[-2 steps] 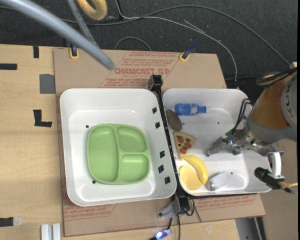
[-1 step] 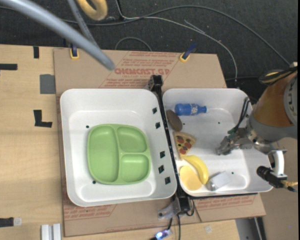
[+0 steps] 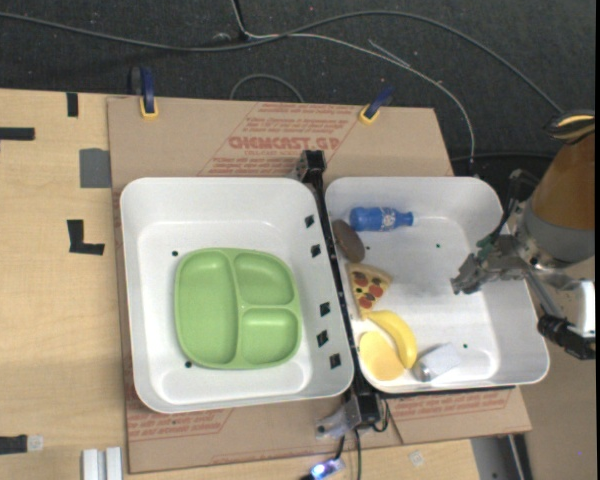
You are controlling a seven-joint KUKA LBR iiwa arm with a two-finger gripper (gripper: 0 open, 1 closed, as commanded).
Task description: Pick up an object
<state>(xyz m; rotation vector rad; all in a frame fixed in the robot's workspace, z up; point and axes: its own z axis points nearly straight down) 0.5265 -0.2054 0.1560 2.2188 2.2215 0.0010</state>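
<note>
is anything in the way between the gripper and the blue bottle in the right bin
Nothing visible. The gripper sits over bare floor at the right bin's right side; the blue bottle lies up-left of it, with open white floor between.

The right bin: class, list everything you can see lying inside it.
Inside the right bin lie a blue bottle, a brown object, a pizza slice, a banana, a yellow disc and a grey object. The banana overlaps the disc, hiding part of it.
</note>
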